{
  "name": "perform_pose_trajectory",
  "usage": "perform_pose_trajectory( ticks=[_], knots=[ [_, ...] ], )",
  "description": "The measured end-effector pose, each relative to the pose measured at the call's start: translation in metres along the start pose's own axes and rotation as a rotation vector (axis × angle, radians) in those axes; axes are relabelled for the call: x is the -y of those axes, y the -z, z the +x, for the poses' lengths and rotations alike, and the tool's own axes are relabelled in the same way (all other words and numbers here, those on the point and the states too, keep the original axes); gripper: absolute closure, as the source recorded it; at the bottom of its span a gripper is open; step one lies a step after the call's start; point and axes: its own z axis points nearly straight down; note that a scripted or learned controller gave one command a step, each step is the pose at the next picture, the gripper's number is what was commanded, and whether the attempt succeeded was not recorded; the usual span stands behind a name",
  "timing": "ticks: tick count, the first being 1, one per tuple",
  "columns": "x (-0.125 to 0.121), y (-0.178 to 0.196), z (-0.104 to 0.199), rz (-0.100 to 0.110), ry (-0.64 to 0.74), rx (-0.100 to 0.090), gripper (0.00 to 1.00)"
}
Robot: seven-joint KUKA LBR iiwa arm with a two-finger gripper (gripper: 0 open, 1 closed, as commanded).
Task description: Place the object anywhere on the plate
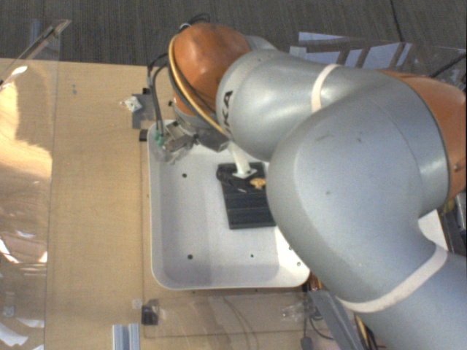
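The grey arm (pixel 343 159) sweeps in from the right and covers much of the scene, its orange band (pixel 208 57) bulging above the wrist near the top centre. Below that band the wrist hardware and gripper (pixel 171 138) sit over the far left corner of the white bin (pixel 182 268), close to the bin's rim. The gripper is seen from behind and partly masked by its own mount and cables, so I cannot tell whether it is spread or pressed together, and nothing can be made out in it.

Inside the bin lies a black ribbed plate (pixel 248 206), a dark rectangle tilted slightly, its right part hidden under the arm. On the plate's far end rest a white stick-like object (pixel 242 162), leaning upright toward the arm, and just beside it a small tan object (pixel 257 184); both touch the plate's upper edge area.

The bin sits on a light wooden table (pixel 95 195), with a clear panel (pixel 25 195) standing along the left side
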Motion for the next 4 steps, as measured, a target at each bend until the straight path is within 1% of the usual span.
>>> perform_pose_trajectory(
  ticks=[1,2,3,4],
  knots=[
    [0.013,0.071,-0.024,-0.001,0.315,0.001,1.00],
    [0.013,-0.003,0.005,0.002,0.321,-0.001,1.00],
    [0.055,0.083,0.018,-0.003,0.780,0.000,1.00],
    [0.100,0.027,0.062,-0.001,0.690,-0.002,1.00]
  ],
)
